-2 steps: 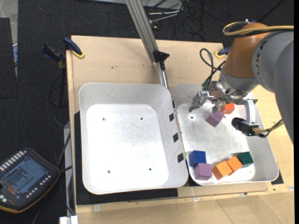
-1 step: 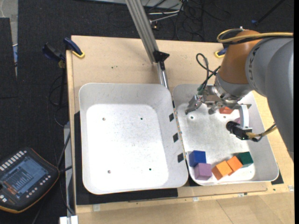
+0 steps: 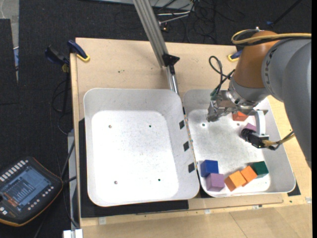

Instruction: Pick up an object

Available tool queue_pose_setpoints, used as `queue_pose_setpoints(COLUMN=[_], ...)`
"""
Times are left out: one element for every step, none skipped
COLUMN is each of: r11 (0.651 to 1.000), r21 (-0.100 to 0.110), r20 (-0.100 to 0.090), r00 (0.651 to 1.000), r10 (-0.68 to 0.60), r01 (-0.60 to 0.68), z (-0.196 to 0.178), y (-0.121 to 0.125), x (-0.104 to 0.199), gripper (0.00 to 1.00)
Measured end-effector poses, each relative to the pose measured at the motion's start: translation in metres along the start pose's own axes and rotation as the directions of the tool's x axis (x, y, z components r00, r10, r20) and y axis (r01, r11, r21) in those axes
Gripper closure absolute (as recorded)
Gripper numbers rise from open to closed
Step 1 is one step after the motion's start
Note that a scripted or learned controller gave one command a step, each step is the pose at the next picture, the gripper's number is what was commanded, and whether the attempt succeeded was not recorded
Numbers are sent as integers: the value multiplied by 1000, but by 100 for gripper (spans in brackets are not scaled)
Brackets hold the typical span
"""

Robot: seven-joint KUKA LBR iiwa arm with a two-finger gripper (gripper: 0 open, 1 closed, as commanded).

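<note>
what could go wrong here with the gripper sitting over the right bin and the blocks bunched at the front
The gripper is over bare floor of the right bin, so closing there would likely grab nothing. The blue block, purple block and orange block sit packed together, so a grasp could nudge neighbours instead.

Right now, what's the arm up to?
The gripper hangs over the far end of the right bin, with nothing visibly between its fingers. An orange block and a pink one lie just beside the wrist. Blue, purple, orange and green blocks sit along the near edge.
</note>
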State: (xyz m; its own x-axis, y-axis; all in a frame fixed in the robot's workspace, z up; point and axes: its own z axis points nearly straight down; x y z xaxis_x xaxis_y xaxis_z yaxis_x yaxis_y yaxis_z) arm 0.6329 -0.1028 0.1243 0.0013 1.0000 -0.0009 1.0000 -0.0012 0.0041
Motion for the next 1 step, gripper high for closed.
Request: queue_pose_setpoints(r11=[1000], r21=[-1], r20=[0], r00=[1000], r10=[0], r01=[0], z=[-45], y=[-5], x=[-3], gripper=[100])
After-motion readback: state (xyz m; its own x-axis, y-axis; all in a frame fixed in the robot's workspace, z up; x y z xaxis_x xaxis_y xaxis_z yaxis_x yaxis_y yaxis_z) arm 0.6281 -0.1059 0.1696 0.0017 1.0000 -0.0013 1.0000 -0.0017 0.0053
